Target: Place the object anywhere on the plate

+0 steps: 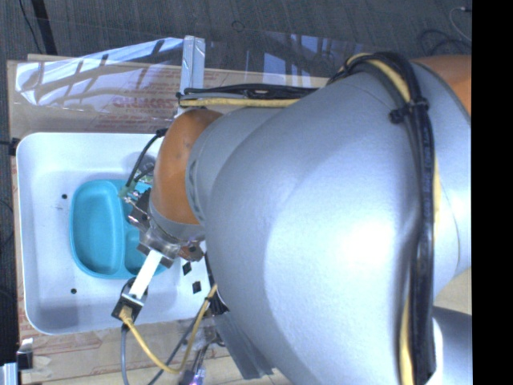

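A shallow white bin (40, 215) sat at the left end of the surface (72, 339). Inside it lay a blue oblong plate (96, 231), near the middle of the bin and clear of its left wall. The grey arm (321, 239), with its orange band (172, 175), reached in from the right edge and covered most of the surface. Its hand (140, 207) hung at the plate's right rim, tucked under the wrist. Whether it was apart or together could not be told. Where the object lay could not be told either.
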Controlling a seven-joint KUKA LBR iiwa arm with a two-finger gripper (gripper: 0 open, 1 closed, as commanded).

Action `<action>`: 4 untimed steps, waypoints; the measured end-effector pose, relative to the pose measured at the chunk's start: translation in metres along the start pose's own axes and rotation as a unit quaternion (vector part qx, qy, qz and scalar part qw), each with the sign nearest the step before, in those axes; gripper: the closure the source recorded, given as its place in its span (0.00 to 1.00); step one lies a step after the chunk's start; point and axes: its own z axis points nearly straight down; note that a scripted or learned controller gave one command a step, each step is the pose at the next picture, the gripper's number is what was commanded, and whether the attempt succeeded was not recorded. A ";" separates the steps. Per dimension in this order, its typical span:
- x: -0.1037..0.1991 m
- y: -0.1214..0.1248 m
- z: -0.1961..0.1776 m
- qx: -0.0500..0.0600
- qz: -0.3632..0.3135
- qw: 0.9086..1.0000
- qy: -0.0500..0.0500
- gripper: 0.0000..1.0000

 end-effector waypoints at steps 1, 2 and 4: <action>-0.050 0.039 -0.026 -0.001 -0.028 1.000 0.000 1.00; 0.005 -0.003 0.068 -0.001 0.075 0.997 0.002 1.00; 0.002 -0.002 -0.032 0.001 0.231 0.973 0.000 1.00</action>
